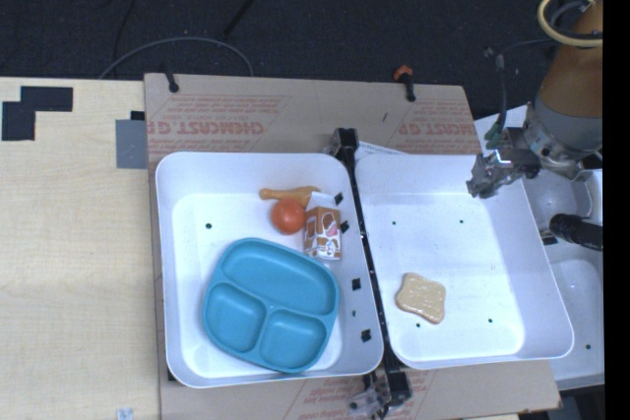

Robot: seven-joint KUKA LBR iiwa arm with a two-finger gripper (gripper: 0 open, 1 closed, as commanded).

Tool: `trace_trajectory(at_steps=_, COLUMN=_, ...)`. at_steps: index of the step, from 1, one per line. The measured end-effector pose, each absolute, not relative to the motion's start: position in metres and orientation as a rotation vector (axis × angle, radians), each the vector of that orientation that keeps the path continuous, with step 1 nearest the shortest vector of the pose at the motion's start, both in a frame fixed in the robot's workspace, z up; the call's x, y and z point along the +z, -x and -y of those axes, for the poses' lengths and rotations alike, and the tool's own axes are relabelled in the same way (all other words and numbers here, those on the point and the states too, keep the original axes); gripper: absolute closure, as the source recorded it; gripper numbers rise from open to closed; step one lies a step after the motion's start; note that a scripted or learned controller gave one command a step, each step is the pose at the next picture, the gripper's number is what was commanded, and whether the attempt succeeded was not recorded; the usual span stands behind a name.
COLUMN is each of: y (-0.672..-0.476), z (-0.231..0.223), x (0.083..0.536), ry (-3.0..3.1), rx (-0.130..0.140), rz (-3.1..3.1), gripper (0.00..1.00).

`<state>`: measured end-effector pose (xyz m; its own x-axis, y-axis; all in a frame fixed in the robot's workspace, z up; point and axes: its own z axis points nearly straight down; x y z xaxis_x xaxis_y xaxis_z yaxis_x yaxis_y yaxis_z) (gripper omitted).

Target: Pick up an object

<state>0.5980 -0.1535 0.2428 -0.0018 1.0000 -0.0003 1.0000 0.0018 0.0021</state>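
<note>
A tan slice of toast (421,298) lies flat near the front left of the right bin (463,211). In the left bin (187,211) a blue divided plate (270,304) fills the front. Behind the plate sit a red tomato (288,216), an orange carrot-like piece (290,194) and a small brown-and-white carton (323,233). My gripper (485,178) hangs over the far right corner of the right bin, well away from the toast, with nothing seen between its fingers.
A black divider (356,241) runs between the two bins. Cardboard (295,118) lies under and behind them. A light wooden bench top (69,251) extends to the left. Cables trail across the dark floor at the back.
</note>
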Motion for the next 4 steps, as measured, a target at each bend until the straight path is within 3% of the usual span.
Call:
trace_trajectory(at_steps=1, y=-0.610, z=0.106, x=0.243, ry=-2.219, rx=-0.001, rz=-2.226, gripper=1.00)
trace_trajectory(at_steps=3, y=-0.606, z=-0.001, x=0.245, ry=-2.219, rx=-0.002, rz=-2.230, gripper=1.00)
trace_trajectory(at_steps=4, y=-0.616, z=-0.056, x=0.245, ry=-2.219, rx=-0.002, rz=-2.226, gripper=1.00)
